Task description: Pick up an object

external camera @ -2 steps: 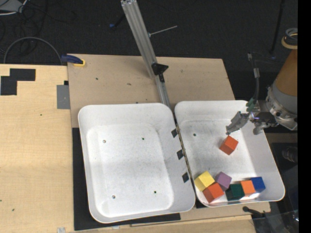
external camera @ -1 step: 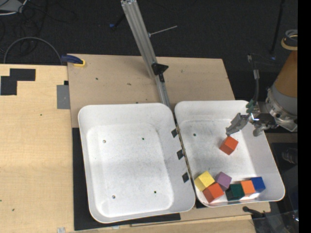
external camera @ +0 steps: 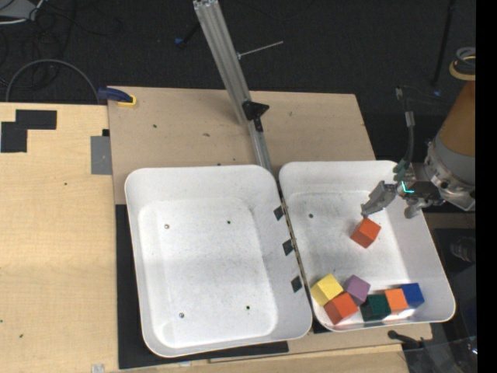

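The camera view looks down on two shallow white bins set side by side on a wooden bench. The right bin (external camera: pixel 388 173) serves as the landmark here. Over its upper right part hangs the gripper (external camera: pixel 392 198), carried by the grey arm with its orange band (external camera: pixel 460 127) reaching in past the bin's right rim. Whether anything sits between its tips, or how far they are spread, cannot be told from this slanted angle. Just below and left of the gripper, toward the middle of the right bin, lies an orange-red cube (external camera: pixel 366 232), tilted on the bin floor and seemingly apart from the gripper. Along the bin's near edge a cluster of blocks sits close together: a yellow cube (external camera: pixel 327 287), a red cube (external camera: pixel 341 308), a purple cube (external camera: pixel 357 287), a dark green block (external camera: pixel 376 307), an orange block (external camera: pixel 397 299) and a blue block (external camera: pixel 412 294). Left of the right bin, touching along the shared rim, lies the left bin (external camera: pixel 155 185). A slanted aluminium rail (external camera: pixel 229 64) rises behind the right bin's far left corner.
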`<action>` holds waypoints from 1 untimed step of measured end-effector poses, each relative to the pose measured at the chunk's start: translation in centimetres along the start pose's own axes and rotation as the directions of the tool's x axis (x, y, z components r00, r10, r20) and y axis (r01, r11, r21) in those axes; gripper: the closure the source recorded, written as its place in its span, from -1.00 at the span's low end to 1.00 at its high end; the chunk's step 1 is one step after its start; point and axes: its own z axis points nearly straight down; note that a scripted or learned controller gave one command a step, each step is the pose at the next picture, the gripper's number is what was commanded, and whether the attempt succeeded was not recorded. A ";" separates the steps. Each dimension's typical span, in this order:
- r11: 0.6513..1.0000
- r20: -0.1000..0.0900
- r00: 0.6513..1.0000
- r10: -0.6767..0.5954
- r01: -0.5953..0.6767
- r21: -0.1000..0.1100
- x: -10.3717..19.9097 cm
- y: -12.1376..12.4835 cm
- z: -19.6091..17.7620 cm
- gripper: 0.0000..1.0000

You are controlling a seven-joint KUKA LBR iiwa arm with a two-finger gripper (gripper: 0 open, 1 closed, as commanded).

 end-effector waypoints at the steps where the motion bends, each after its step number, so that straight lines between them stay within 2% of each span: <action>1: 1.000 -0.003 1.000 -0.007 0.007 0.007 10.6 -3.1 6.4 -1.00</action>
